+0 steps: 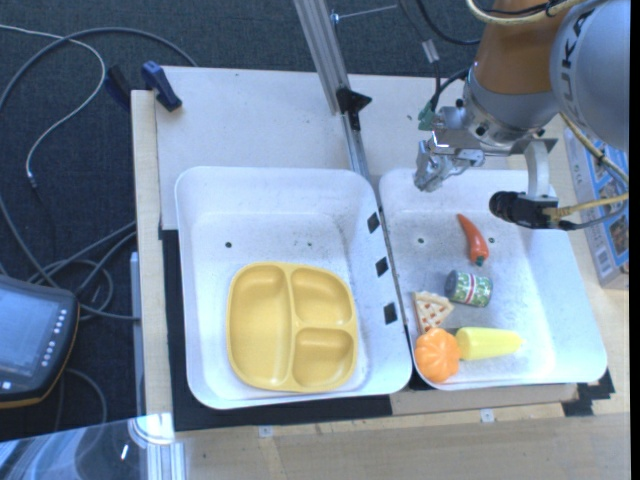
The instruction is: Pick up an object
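Note:
The right bin (pixel 560 298) holds a red chili pepper (pixel 473 238), a small green can (pixel 468 288), a pizza slice (pixel 432 311), an orange round fruit (pixel 437 355) and a yellow corn-like piece (pixel 488 343). My gripper (pixel 430 175) hangs over the bin's far left corner, above and left of the chili, apart from every object. Nothing shows between its fingers.
The left bin (pixel 200 218) carries a yellow divided tray (pixel 292 325). A metal pole (pixel 320 38) rises slanting behind the bins. A black part of the arm (pixel 525 208) juts over the right bin's far edge. Cables and a screen lie on the floor at left.

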Robot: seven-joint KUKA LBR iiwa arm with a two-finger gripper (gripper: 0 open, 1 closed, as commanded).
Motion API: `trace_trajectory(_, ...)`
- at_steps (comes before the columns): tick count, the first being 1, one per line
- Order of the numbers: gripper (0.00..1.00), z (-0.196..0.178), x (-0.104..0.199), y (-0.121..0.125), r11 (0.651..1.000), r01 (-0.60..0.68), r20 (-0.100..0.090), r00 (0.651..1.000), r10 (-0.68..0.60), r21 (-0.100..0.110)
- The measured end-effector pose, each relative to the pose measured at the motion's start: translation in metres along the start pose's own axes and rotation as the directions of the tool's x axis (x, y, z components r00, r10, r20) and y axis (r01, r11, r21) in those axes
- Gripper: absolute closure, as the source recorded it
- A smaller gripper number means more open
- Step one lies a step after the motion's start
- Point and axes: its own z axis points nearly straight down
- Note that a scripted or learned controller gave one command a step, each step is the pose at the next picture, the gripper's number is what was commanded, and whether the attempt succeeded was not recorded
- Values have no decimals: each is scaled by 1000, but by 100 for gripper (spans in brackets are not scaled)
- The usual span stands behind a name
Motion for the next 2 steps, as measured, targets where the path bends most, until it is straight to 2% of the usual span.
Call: trace_trajectory(2,100,2,116,-6,1000,0,1,1000,0,2)
